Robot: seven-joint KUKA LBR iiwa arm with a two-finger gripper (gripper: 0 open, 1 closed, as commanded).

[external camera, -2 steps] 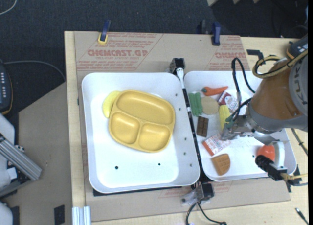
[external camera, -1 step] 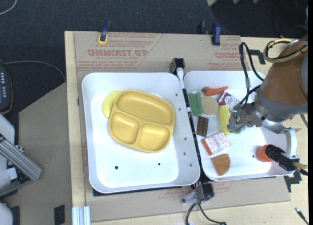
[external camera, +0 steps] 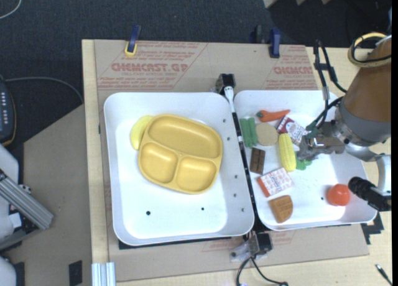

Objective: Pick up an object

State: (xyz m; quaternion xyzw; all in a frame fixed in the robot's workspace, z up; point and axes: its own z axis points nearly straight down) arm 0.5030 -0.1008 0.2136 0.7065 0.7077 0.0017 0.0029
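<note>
Corn cob [external camera: 286,152] is what I read as the likely target: it lies upright in the view in the right bin [external camera: 354,216], and my gripper [external camera: 309,150] sits low just to its right, near a small green piece [external camera: 302,165] at the cob's lower end. Whether the tool is released or clenched I cannot tell from this angle, and I see nothing plainly held.

My worry is the crowding. The cob touches or nearly touches a red-and-white packet [external camera: 294,130] above it, with a tan round piece [external camera: 267,134] and a carrot [external camera: 272,115] further up, so a closing grasp could catch two things, or nudge the cob sideways and slip off its rounded side.

Further out lie a brown bar [external camera: 257,160], a red-and-white carton [external camera: 274,182], a toast-coloured piece [external camera: 281,207] and a tomato [external camera: 339,195]. The left bin [external camera: 124,198] bears a yellow divided tray [external camera: 179,153].
</note>
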